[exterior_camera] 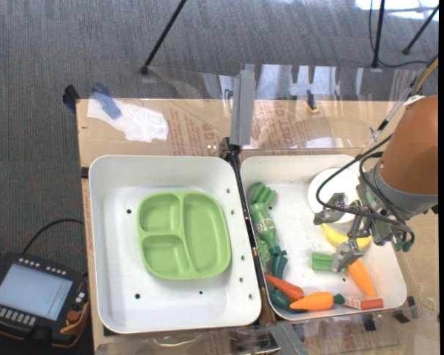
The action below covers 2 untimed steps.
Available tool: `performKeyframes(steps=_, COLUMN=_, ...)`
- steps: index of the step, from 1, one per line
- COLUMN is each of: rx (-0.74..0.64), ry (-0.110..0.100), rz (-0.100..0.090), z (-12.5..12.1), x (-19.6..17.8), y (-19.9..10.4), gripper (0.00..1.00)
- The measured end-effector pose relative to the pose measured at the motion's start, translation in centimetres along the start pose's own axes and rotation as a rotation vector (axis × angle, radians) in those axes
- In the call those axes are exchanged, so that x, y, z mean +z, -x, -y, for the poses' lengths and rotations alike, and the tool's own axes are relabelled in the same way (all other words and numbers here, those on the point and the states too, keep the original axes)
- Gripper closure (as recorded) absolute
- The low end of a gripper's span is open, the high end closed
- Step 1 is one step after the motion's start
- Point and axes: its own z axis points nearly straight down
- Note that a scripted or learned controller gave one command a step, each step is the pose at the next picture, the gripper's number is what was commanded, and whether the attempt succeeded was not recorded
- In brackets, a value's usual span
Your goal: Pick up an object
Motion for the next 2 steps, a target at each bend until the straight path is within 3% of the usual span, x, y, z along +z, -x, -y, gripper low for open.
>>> performKeyframes(steps=1, rx=0.184, ry=0.002, rz=-0.007, z=1.6, x=14.0, y=4.0, gripper=0.0)
performKeyframes(steps=2, rx=0.235, ry=0.001, rz=0.0, z=9.3, x=14.2, y=5.6, gripper=0.0)
